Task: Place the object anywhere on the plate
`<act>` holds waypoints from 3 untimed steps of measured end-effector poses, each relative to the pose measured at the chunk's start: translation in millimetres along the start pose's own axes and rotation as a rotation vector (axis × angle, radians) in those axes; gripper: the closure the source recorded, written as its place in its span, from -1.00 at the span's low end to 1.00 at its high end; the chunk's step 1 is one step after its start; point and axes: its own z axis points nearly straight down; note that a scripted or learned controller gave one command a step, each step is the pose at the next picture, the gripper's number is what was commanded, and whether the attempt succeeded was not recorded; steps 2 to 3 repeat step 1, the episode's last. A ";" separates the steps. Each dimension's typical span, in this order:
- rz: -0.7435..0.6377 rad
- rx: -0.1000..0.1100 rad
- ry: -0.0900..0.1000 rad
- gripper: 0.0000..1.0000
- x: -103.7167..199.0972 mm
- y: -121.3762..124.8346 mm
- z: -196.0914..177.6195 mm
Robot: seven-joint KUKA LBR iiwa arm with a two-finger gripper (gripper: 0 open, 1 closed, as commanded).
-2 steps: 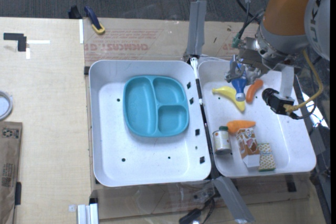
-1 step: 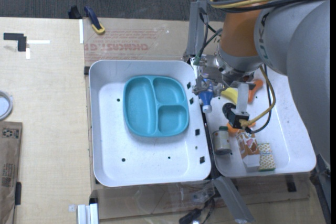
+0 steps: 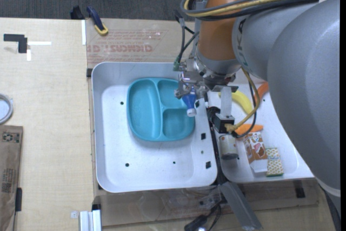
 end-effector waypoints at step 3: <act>0.000 0.000 0.000 -1.00 -0.1 0.0 -0.1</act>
